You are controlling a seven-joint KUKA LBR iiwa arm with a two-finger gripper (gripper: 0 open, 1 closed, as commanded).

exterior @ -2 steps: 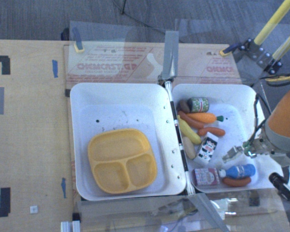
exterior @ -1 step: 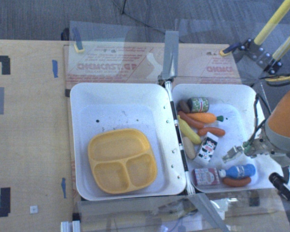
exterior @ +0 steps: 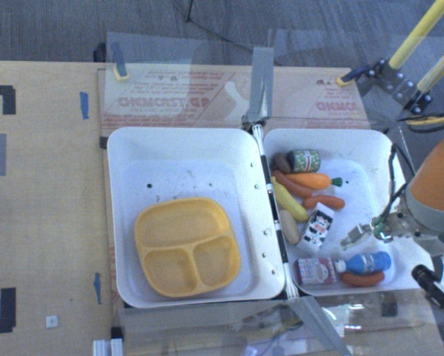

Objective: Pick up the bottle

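Blue and clear plastic, that's the bottle, lying on its side near the front edge of the right bin, white cap pointing left toward a pink carton. A red sausage lies touching its front side, so it's a crowded corner. The jaws hover just above and behind the bottle, beside the black-and-white carton; nothing sits between them, though whether they're spread or closed I can't tell from here. My call: the approach is underway, the grasp not made. To do it well, centre over the blue body, not the cap, and come down across its narrow width so one finger slips between bottle and sausage. The yellow tray in the left bin is well clear.
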